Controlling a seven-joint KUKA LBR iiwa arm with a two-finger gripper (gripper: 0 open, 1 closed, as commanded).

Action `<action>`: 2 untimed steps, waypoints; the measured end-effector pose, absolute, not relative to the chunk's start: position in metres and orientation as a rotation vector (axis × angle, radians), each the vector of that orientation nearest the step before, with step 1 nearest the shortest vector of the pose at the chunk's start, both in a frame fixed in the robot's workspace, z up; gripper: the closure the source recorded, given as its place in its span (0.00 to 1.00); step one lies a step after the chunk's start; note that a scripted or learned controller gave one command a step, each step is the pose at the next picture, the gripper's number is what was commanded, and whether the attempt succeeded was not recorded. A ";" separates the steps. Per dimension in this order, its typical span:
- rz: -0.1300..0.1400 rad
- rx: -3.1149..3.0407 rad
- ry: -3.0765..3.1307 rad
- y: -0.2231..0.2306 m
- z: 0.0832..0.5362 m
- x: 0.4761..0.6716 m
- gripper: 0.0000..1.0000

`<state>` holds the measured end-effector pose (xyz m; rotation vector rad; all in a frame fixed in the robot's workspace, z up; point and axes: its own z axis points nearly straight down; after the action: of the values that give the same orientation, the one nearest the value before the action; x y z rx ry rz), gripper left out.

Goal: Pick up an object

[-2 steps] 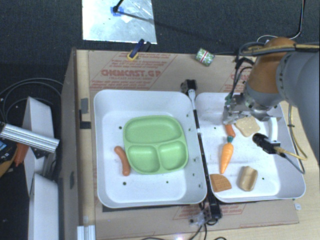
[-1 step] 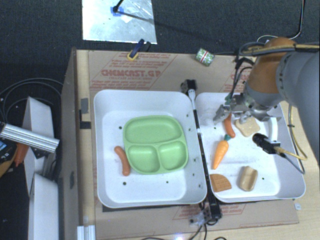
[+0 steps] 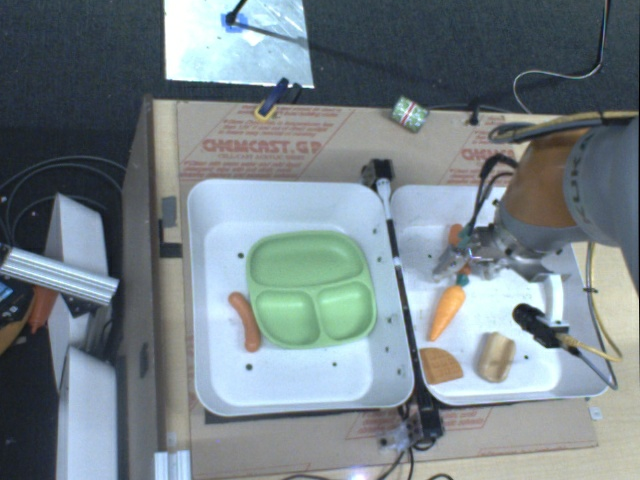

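My gripper [image 3: 458,265] hangs low in the right bin [image 3: 520,392], near its left-middle part. An orange carrot [image 3: 447,311] lies just below it, its green top touching or almost touching the gripper. A small orange piece [image 3: 455,234] shows just above the gripper. A flat brown piece [image 3: 441,365] and a beige chunk [image 3: 495,356] lie near the bin's front edge. Nothing is seen held in the gripper.
The left bin [image 3: 200,268] holds a green divided plate [image 3: 310,288], with a reddish sausage [image 3: 245,321] beside its left edge. A divider [image 3: 398,278] separates the two bins. A small green can [image 3: 409,113] lies on the cardboard behind the bins.
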<state>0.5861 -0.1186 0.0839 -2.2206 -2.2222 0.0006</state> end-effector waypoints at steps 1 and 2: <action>-0.003 -2.219 -2.227 -0.108 0.085 0.618 0.00; -0.001 -2.220 -2.223 -0.086 0.084 0.570 0.00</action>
<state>0.5701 -0.0862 0.0840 -2.2197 -2.2229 -0.0005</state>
